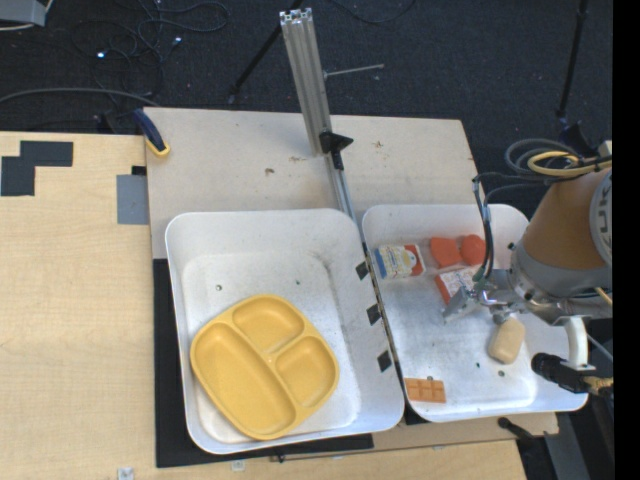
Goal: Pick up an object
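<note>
Tool [462, 306], grip unclear, crowds a red packet [452, 284] beside orange blocks [457, 250].

The arm [572, 230] runs off the right edge, its upper part cut away. Its bulk covers the right bin's [470, 398] far right wall. The gripper [470, 303] is a small metallic blur — its fingers cannot be made out. The carton's [399, 261] print is too small to read
</note>
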You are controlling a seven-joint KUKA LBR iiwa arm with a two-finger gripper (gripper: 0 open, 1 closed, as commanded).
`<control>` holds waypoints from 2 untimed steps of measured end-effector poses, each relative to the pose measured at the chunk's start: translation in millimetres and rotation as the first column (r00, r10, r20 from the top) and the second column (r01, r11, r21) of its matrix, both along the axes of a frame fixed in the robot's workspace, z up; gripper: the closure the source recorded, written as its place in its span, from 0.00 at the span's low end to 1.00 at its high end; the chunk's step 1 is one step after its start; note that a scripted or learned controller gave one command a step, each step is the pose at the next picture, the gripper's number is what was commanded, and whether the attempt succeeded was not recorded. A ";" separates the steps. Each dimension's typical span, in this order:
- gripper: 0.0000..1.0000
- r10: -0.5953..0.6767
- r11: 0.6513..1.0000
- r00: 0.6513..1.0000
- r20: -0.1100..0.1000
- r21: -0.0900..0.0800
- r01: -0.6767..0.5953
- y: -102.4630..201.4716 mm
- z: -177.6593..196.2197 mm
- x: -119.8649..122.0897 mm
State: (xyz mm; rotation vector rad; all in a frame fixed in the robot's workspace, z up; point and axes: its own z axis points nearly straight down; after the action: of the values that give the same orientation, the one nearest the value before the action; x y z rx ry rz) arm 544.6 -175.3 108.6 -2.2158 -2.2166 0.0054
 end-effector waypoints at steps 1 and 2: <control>1.00 -0.004 1.000 1.000 0.002 -0.001 0.004 -1.6 12.6 0.1; 1.00 0.001 1.000 1.000 0.011 -0.003 -0.001 3.6 70.7 -5.4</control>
State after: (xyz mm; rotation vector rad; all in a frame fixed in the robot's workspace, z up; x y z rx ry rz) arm 539.2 -171.8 179.3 -2.2220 -2.2246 -0.0027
